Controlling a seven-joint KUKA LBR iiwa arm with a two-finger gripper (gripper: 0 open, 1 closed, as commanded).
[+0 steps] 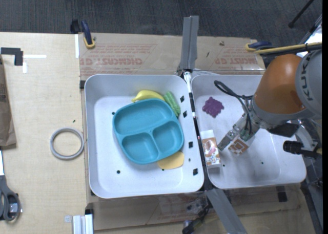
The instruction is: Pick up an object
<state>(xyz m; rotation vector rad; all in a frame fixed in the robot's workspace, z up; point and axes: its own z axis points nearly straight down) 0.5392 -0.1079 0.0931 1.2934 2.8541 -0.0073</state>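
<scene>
My gripper [233, 141] hangs low over the middle of the right bin [266, 171], below the arm's orange band. A small brown-and-white packet [239, 148] lies right at its tip; whether it is gripped I cannot tell. A small printed carton [210, 149] lies just to the left, against the bin's left wall. A purple crumpled item [212, 106] sits further back in the same bin, apart from the gripper.
The left bin [97, 141] holds a blue divided plate [148, 130], with a yellow banana [147, 95] and a green item [173, 104] behind it and a yellow piece [172, 162] under its front edge. A grey tape ring [66, 143] lies on the bench at left.
</scene>
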